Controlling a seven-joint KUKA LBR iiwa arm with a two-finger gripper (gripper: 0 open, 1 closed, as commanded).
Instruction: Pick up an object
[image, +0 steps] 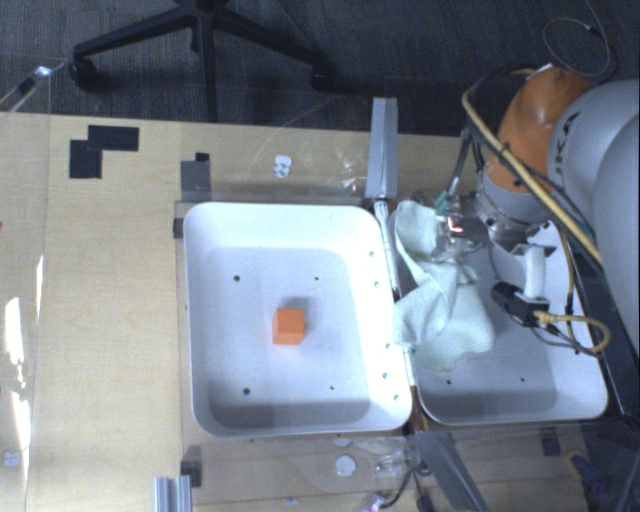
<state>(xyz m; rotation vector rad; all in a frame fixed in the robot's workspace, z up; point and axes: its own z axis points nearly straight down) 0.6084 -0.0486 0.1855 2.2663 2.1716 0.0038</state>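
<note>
In the left bin (205, 300), a small orange cube (289, 326) sits alone on the floor, roughly centre, a bit toward the near wall, well apart from every side. The right bin (520, 395) holds a white cloth (440, 310), crumpled & bunched against the bin's left wall; its upper part rises in a peak near the far-left corner, w/ a fold draped onto the rim between the two bins. The arm (590, 150) comes in from the right over the right bin's far edge, orange band up top, wrist angled down toward the cloth. The gripper (452, 232) is at the cloth's raised top, touching or just above it, can't say which. Whether the pincer is apart or together: can't tell, cloth & wrist hide it. Cables loop beside the wrist over the bin's right half.
</note>
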